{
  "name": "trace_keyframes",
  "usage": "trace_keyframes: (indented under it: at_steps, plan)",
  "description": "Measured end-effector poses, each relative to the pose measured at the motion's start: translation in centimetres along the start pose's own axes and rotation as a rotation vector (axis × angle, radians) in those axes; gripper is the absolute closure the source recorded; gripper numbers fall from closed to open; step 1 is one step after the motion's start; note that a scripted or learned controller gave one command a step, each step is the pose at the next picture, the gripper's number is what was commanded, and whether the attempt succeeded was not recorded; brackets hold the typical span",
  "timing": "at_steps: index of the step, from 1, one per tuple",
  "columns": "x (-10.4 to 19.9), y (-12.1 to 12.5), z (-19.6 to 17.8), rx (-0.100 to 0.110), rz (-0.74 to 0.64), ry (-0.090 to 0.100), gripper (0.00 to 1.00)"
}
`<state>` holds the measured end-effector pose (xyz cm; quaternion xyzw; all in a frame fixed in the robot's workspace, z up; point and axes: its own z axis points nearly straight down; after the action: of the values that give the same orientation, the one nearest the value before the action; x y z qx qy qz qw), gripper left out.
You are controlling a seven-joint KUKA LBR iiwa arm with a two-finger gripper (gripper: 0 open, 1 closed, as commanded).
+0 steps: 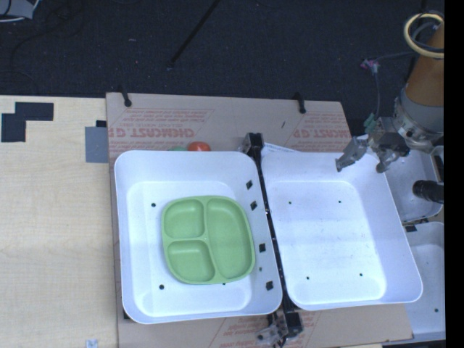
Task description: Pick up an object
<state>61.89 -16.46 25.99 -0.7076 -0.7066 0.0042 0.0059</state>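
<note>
Camera view, looking down at a slant on two shallow white bins side by side. Anything picked up yet?

Not yet, by the look of it. Gripper [366, 158] hanging at upper right, over the far right corner of the right bin [406, 267], two fingers spread wide apart, nothing between them

And the thing to pick?

Green divided plate [209, 239], three compartments, lying flat near the middle of the left bin [134, 194], well apart from the gripper. Likely the only reachable target. Also a small red object [199, 147] just behind the left bin's far wall, resting on the cardboard sheet [217, 122], outside both bins

So what remains?

Practically everything: crossing over the divider [264, 223] between the bins, descending, closing on the plate, lifting

Room to move?

Plenty above the right bin, floor bare apart from a few small dark dots. Tighter at the plate: low and flat, right rim near the wall beside the divider, so probably needs a pinch on a raised rim or an inner ridge. More open floor on the plate's left and near sides. Sloping bin walls and black clips along the divider worth avoiding on the way down
</note>
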Motion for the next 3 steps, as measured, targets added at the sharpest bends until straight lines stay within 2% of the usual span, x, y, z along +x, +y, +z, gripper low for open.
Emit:
trace_keyframes:
  at_steps: [1,2,3]
  plan:
    - [0.0,0.2,-0.8,-0.013,-0.002,-0.002,0.00]
    - [-0.8,-0.2,5.0,-0.007,-0.001,-0.001,0.00]
    - [-0.8,0.7,10.9,-0.008,-0.002,-0.001,0.00]
